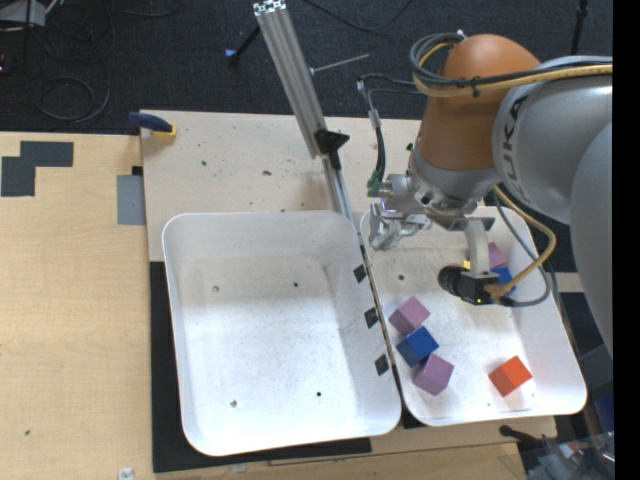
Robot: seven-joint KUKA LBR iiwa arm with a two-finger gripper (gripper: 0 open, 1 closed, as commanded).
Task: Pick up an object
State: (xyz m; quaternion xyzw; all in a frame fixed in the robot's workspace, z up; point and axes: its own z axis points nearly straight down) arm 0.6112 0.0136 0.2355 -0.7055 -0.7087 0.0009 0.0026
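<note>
My gripper (pixel 386 230) hangs over the far left corner of the right bin (pixel 560 393), close to the wall shared with the left bin. Nearer the front lie a light purple cube (pixel 409 316), a blue cube (pixel 417 345) and a second purple cube (pixel 433 373), packed close in a slanted row beside the dividing wall. An orange cube (pixel 511 376) sits apart at the front right. Behind the arm's cable, a small purple and blue block (pixel 495 258) peeks out. The gripper is well behind the nearest cube, with no object seen in it.
The left bin (pixel 200 268) has a bare, speckled floor. A slanted metal rail (pixel 300 88) rises behind the bins, ending by the gripper. A black cable fitting (pixel 470 284) hangs low over the right bin. The bulky arm (pixel 480 118) covers the bin's far right.
</note>
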